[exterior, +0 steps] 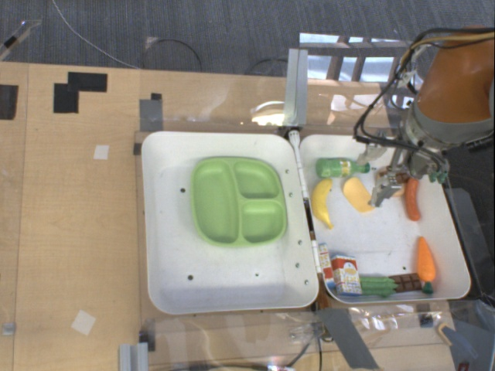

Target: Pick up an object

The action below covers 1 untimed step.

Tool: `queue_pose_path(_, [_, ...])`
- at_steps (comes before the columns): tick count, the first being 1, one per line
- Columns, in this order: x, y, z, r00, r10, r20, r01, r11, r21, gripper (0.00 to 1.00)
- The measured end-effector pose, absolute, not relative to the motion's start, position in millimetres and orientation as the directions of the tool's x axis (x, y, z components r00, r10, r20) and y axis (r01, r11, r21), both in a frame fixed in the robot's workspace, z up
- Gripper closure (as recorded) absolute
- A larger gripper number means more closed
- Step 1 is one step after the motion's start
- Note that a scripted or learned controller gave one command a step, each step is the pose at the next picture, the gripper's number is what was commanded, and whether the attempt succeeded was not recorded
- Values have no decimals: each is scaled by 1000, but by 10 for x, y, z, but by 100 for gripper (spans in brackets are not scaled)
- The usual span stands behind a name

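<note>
The right bin (387, 242) holds several toy foods. A banana (322, 203) lies at its left, with a yellow lemon-like piece (356, 195) beside it and a green bottle (339, 167) above them. A red sausage (412, 199) lies at the right, and an orange carrot (425, 260) sits lower right. A small carton (346, 275), a green vegetable (377, 286) and a dark bar (407, 284) line the front wall. My gripper (385, 190) hangs between the yellow piece and the sausage, with nothing seen between its fingers.
The left bin (170, 284) carries a green divided plate (237, 200). A metal post (295, 87) rises behind the divider between the bins. Cables hang off the arm (452, 76) at the upper right. Black markers (77, 91) sit on the bench's left.
</note>
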<state>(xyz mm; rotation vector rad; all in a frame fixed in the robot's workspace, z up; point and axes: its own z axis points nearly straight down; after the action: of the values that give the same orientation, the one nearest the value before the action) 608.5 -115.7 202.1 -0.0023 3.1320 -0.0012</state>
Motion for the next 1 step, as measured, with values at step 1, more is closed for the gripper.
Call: queue_pose_path(1, [6331,-903,1034,-996,-86,-11,-85,996,-4,0])
